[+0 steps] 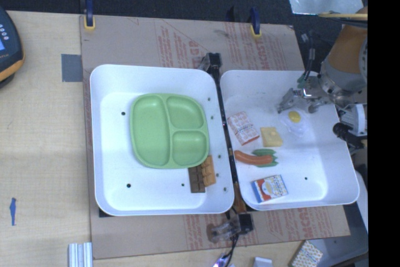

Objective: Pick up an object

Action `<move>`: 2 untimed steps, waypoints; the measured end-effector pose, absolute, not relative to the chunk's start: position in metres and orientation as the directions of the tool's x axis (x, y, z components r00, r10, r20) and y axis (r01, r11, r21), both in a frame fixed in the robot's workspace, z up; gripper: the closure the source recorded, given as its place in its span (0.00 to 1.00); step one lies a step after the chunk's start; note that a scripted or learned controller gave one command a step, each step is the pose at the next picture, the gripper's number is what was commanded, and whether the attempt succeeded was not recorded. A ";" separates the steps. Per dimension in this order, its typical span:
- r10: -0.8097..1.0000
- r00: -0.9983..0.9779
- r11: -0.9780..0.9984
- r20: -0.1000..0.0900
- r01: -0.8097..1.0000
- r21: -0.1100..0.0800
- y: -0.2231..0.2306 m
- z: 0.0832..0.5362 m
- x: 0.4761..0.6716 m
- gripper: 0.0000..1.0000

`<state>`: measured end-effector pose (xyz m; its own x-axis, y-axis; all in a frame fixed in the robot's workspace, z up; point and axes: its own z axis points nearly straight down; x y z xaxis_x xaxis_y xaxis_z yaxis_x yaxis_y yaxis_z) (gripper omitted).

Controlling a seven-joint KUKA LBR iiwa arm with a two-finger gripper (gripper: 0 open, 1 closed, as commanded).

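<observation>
My gripper (300, 104) hangs over the back of the right bin (337, 194), its two fingers spread open with nothing between them. Just in front of it lies a small yellow piece (294, 115). Further forward in the same bin are a red-and-white packet (242, 127), a pale yellow cheese-like square (271, 136), an orange sausage with a green strip (255, 157), and a small blue, white and red box (270, 187). The grey arm with its orange band (345, 53) comes in from the right.
The left bin (103, 153) holds a green divided plate (169, 130) and a brown bar (202, 175) at its front right. A black divider clamp (213, 61) sits between the bins. A faint clear item (299, 129) lies beside the yellow piece.
</observation>
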<state>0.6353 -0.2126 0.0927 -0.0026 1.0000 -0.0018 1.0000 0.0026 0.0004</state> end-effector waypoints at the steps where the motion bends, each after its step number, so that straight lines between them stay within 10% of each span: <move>1: 1.000 -0.009 0.009 0.002 1.000 -0.004 -0.154 0.112 0.609 0.00; 2: 1.000 0.000 0.000 -0.003 1.000 0.001 -0.208 0.148 0.602 0.00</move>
